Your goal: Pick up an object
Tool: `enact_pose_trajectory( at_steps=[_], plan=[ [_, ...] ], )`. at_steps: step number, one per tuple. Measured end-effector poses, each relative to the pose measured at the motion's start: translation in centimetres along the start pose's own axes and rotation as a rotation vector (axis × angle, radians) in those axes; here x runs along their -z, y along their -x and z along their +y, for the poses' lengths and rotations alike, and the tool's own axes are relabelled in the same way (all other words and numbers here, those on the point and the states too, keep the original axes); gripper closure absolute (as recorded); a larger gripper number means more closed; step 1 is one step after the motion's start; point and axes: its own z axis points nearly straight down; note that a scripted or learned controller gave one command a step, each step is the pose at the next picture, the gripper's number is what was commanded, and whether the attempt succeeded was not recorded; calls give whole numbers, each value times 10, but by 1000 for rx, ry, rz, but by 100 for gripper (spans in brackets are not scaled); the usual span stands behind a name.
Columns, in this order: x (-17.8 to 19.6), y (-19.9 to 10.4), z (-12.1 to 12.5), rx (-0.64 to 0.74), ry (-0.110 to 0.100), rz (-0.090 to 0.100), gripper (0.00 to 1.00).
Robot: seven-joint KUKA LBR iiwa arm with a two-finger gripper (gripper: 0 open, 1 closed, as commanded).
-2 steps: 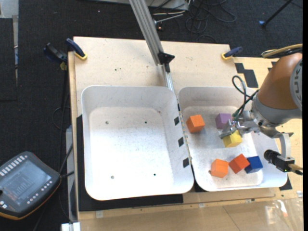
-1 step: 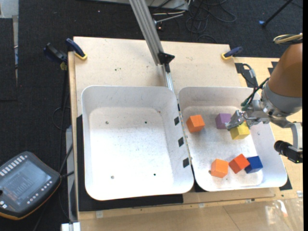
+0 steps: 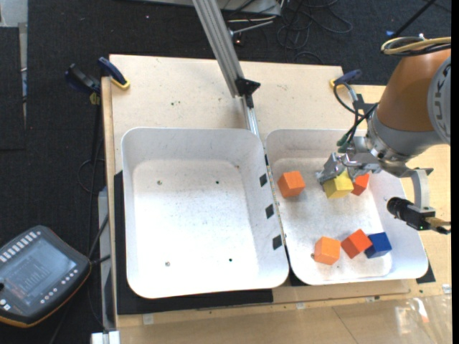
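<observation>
We are seeing the claw (image 3: 337,172) sitting low in the right bin (image 3: 409,264), against the yellow block (image 3: 339,185); how its fingers are standing, we cannot tell. Around that block, a red block (image 3: 361,183) is touching at 3 o'clock and an orange block (image 3: 291,183) is lying apart at 9.

readable text: none | arm (image 3: 419,102): dark letters on the grey shell at its right side, cut off, not readable | handheld pendant (image 3: 36,274), left of the left bin (image 3: 193,210): screen lit, characters too small to read
</observation>
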Motion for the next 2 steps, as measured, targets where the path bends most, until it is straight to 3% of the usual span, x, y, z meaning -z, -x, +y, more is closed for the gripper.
enact_pose_trajectory(
  at_steps=[2],
  plan=[
    [-6,-97,54,0,0,1,100]
  ],
)
